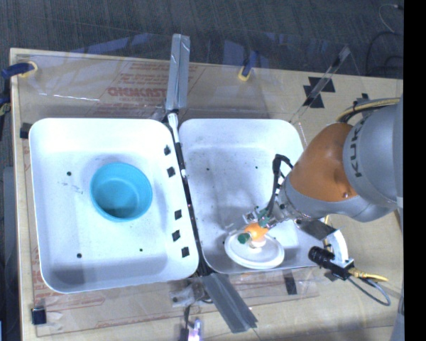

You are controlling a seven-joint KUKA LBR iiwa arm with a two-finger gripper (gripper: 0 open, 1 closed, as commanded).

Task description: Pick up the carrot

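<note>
The carrot (pixel 255 232) is a small orange piece with a green top, lying on a white plate (pixel 236 251) at the near edge of the right bin (pixel 227 155). My gripper (pixel 261 221) reaches down from the right and sits right at the carrot's upper right side. The arm's grey and orange wrist covers the gripper's base, so its state does not show.
A blue bowl (pixel 121 190) stands in the middle of the left bin (pixel 64 261). A metal divider (pixel 177 69) runs between the bins at the back. The arm's bulk covers the right bin's right side.
</note>
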